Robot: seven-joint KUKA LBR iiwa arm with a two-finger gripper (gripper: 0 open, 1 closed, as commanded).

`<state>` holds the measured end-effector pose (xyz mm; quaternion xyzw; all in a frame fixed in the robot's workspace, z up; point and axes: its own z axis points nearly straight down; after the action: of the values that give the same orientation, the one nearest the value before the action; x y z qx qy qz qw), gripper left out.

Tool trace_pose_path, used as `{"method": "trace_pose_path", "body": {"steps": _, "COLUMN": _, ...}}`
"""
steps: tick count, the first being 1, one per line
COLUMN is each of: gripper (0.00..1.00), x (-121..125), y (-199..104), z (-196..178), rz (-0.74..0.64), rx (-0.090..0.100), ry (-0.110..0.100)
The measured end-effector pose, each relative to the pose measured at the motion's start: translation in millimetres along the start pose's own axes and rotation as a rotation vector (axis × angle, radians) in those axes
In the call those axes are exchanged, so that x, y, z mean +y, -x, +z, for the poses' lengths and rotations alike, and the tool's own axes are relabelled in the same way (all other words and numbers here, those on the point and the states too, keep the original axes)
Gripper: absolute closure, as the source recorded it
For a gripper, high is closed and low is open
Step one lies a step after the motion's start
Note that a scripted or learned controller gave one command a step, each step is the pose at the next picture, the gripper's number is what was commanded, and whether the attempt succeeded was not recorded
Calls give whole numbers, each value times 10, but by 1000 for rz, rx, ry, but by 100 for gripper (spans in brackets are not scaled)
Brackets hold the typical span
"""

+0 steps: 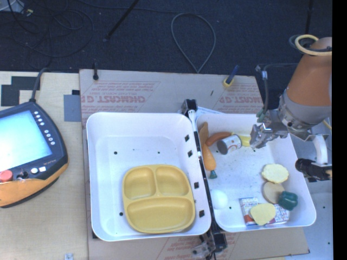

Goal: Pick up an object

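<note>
- Camera view: two white bins sit side by side on a brown board; the left bin (103,145) holds a yellow divided tray (158,198) toward its 5 o'clock corner.
- The right bin (303,213) carries the clutter. The arm (309,88) comes in from 3 o'clock, its orange band above the grey wrist.
- The gripper (259,136) hangs over the right bin's far side, about 12 o'clock of the bin's middle. I cannot tell from here whether it is parted or closed, and nothing shows plainly in its grasp.
- Just at the gripper's 9 o'clock lies a small white can (231,143), with a bit of yellow between the two.
- An orange sausage shape (217,138) lies at the can's 9 o'clock, and a carrot (206,149) runs along the bin's left wall.
- A white ball (219,199) rests near the bin's 7 o'clock corner.
- At 4 o'clock of the bin's middle sit a pale yellow slice (275,173), a tan round (272,191) just below it, and a teal piece (288,200) beside that.
- A yellow chip (263,214) lies on a flat packet (246,207) near the front wall.
- A pendant (24,150) with a lit screen sits at the scene's 9 o'clock, well apart from the bins.
</note>
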<state>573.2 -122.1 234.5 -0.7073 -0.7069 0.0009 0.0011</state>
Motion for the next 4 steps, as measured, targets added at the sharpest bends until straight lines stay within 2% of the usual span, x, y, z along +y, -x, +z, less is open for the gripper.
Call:
{"method": "trace_pose_path", "body": {"steps": 1, "gripper": 100, "x": 0, "y": 6, "z": -93, "rz": 1, "rx": 1, "ry": -2}}
{"method": "trace_pose_path", "body": {"steps": 2, "gripper": 0, "x": -1, "y": 7, "z": -91, "rz": 2, "rx": 1, "ry": -2}}
{"method": "trace_pose_path", "body": {"steps": 3, "gripper": 0, "x": 551, "y": -420, "z": 414, "rz": -1, "rx": 0, "ry": 0}}
{"method": "trace_pose_path", "body": {"steps": 4, "gripper": 0, "x": 709, "y": 5, "z": -473, "rz": 0, "rx": -1, "ry": 4}}
